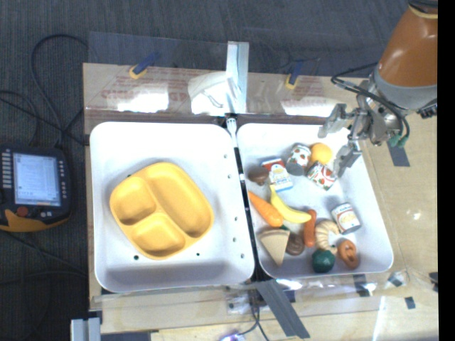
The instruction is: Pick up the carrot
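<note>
The gripper (340, 142) hangs with fingers spread apart, holding nothing, over the right bin's (377, 212) far edge. The carrot (264, 208) lies near that bin's left wall, touching a banana (288, 212). A yellow divided tray (161, 209) sits in the left bin (106, 261).

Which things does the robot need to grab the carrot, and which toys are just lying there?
For the job:
carrot, in the right bin
gripper, open above that bin's top right part

Just lying about:
banana
yellow tray in the left bin
small cans
green ball
</note>
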Controlling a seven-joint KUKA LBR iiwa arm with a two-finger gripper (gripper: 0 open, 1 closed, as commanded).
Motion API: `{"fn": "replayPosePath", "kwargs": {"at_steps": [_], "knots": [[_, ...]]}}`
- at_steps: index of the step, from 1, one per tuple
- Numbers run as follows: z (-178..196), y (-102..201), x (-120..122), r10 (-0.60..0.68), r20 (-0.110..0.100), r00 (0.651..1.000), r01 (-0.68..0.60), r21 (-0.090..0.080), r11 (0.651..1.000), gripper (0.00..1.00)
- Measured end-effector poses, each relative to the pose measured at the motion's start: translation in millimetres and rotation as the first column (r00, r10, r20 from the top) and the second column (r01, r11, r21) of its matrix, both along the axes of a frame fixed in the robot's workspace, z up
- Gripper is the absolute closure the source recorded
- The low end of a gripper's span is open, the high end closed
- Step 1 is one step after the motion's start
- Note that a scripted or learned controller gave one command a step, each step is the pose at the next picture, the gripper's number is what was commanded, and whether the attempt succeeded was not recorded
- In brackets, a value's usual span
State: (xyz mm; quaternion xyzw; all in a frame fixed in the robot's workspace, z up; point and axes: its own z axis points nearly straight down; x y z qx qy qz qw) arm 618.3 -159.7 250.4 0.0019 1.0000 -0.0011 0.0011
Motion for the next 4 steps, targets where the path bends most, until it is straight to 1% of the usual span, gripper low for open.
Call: {"fn": "replayPosePath", "kwargs": {"at_steps": [1,2,3,4], "knots": [[-105.1,20.3,-48.8,0.004,-0.009,1.0,-0.004,0.003,1.0,0.0],[-159.5,55.9,-68.3,-0.285,0.009,0.959,0.285,0.003,0.959,0.0],[-147.4,56.0,-65.1,-0.283,0.02,0.959,0.283,0.001,0.959,1.0],[49.5,60.7,-131.7,-0.346,0.013,0.938,0.346,0.004,0.938,1.0]]}}
